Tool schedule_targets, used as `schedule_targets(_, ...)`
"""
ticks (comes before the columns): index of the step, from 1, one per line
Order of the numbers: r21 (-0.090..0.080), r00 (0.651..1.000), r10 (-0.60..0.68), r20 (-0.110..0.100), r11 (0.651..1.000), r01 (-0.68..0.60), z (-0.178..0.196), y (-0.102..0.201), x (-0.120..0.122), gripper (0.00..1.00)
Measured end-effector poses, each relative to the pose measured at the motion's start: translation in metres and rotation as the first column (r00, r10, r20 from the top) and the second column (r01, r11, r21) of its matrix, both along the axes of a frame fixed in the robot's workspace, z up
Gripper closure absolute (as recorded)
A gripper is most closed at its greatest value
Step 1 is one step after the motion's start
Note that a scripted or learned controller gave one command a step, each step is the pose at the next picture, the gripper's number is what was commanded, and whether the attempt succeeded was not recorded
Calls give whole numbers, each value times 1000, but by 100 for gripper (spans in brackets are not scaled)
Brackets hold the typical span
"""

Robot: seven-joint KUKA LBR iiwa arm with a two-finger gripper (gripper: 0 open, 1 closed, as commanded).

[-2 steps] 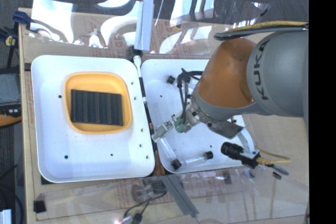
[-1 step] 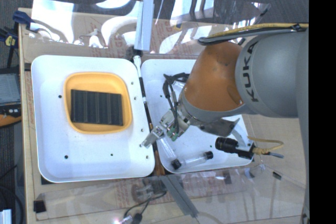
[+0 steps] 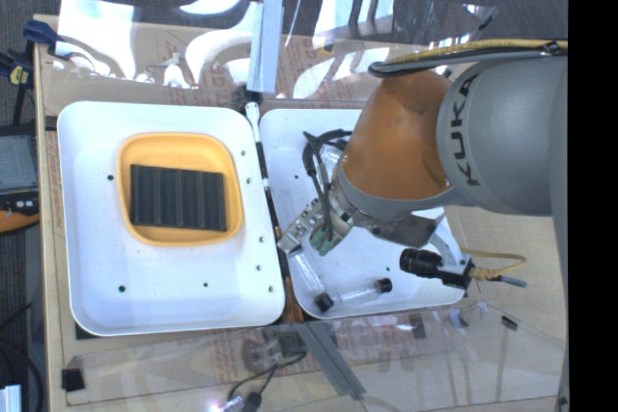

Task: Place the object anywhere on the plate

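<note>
At the near edge of the right bin point(image 3: 288, 142) lies a clear tube point(image 3: 352, 292), just beyond it the gripper point(image 3: 314, 232) hangs low under the arm point(image 3: 406, 140) — its grip too hidden to tell — and in the left bin point(image 3: 87, 207) the dark ridged object point(image 3: 179, 198) rests on the yellow plate point(image 3: 174, 148).

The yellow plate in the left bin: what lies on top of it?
A dark ribbed rectangular block lies flat on the yellow plate, covering its middle. What the block hides underneath cannot be seen.

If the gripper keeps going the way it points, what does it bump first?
Probably the right bin's white floor. The gripper points down near the bin's left wall; depth is hard to judge.
</note>
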State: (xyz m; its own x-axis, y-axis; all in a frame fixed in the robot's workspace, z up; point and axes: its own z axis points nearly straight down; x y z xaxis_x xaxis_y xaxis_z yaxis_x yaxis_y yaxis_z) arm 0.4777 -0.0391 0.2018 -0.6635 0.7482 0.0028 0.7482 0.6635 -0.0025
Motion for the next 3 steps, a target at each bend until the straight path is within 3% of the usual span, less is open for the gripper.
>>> schedule_targets(2, 2, 983, 181, -2, 983, -181, -10, 10, -1, 100)
schedule_targets(3, 2, 983, 181, -2, 983, -181, -10, 10, -1, 0)
